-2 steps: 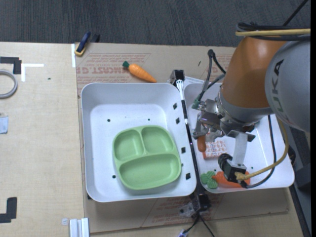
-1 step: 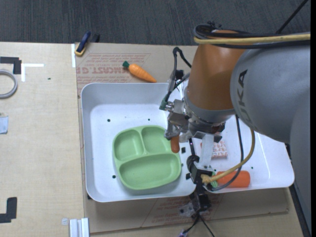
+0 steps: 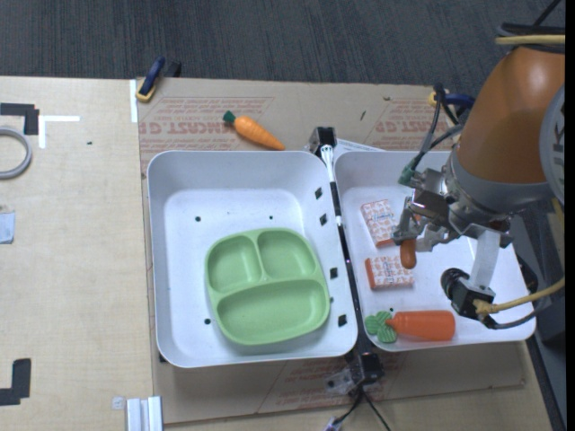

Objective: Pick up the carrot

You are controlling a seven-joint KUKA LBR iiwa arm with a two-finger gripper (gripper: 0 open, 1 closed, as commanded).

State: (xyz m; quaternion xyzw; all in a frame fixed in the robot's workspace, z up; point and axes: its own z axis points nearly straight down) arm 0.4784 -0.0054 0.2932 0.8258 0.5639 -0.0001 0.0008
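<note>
1. Hand [image 3: 415, 232] hovers in the right bin [image 3: 512, 317], centre-right of frame; whether it grips anything, can't tell.
2. Carrot [image 3: 422, 325] lies just below the hand, lower right, bin's bottom edge.

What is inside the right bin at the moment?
The right bin holds a large carrot with green leaves at its near edge, two small printed boxes, and a small brown item under the gripper. The arm covers the bin's right part.
</note>
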